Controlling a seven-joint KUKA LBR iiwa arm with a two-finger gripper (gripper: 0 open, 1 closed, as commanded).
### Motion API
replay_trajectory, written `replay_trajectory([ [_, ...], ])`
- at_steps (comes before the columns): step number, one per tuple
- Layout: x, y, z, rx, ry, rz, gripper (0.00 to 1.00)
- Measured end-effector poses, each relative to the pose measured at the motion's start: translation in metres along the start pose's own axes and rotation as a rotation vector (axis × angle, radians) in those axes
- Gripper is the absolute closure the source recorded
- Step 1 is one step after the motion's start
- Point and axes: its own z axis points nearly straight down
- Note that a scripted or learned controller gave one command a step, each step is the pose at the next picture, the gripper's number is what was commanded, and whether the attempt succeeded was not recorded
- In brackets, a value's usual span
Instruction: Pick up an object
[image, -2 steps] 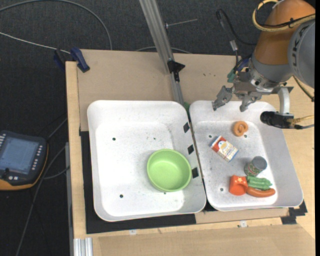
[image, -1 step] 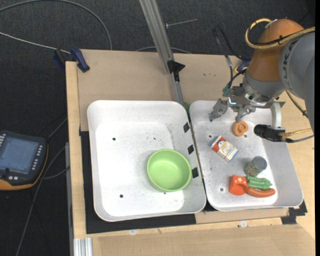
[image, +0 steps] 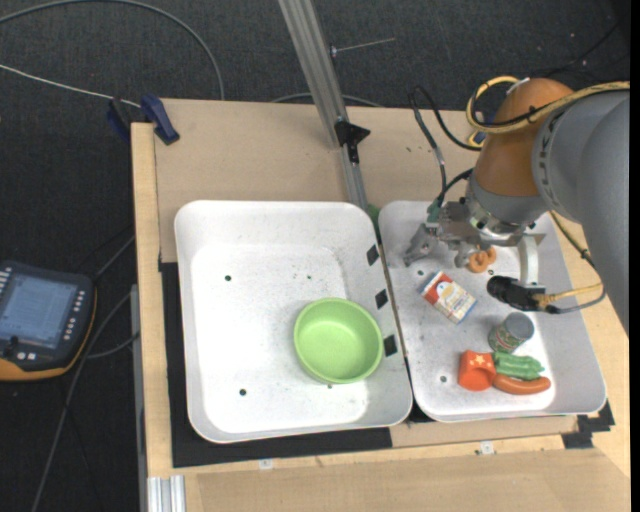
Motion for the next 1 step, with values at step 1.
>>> replay_trajectory([
  [1, -0.0001, 0.0018, -0.014, -0.006, 0.0, 0.0, 1.0],
])
